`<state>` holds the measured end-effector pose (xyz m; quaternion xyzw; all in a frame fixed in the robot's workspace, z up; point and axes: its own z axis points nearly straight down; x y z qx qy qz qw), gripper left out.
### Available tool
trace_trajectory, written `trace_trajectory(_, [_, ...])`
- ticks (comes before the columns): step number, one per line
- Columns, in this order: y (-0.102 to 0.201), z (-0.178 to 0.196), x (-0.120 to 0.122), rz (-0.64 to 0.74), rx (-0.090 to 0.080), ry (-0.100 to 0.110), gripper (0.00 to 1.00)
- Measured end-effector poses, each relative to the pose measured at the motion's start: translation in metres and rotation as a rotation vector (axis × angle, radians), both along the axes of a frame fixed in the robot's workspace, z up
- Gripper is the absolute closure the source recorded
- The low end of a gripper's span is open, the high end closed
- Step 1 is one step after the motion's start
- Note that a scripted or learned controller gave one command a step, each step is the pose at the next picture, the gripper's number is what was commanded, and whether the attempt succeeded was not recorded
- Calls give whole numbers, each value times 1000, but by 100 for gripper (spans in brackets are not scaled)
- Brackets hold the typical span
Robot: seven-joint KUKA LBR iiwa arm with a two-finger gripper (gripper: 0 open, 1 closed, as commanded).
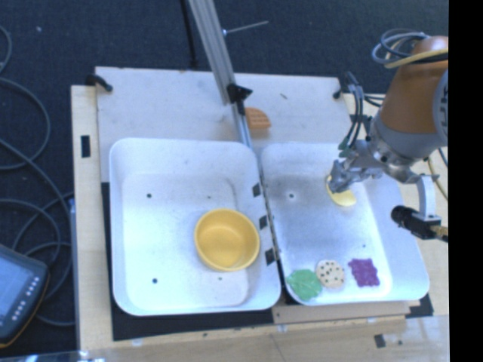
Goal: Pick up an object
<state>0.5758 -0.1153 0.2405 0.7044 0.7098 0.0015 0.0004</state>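
My gripper [343,181] hangs over the far right part of the right bin [302,225]. A small pale yellow piece [345,197] sits directly at its fingertips, partly hidden by them. Whether the piece is between the fingers is not visible. Along the near edge of the same bin lie a green piece [304,283], a cream cookie with dark dots [330,274] and a purple piece [364,271]. A yellow bowl [226,239] stands upright in the left bin [151,202].
A slanted metal pole [219,55] rises from the back of the bench between the bins. An orange object [257,119] lies behind the bins on the bench top. Cables and a tablet [19,292] lie on the floor at left.
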Motion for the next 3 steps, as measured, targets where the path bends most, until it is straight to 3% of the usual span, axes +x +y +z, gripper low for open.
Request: trace_trajectory(3, [154,9,-53,1,1,3,100])
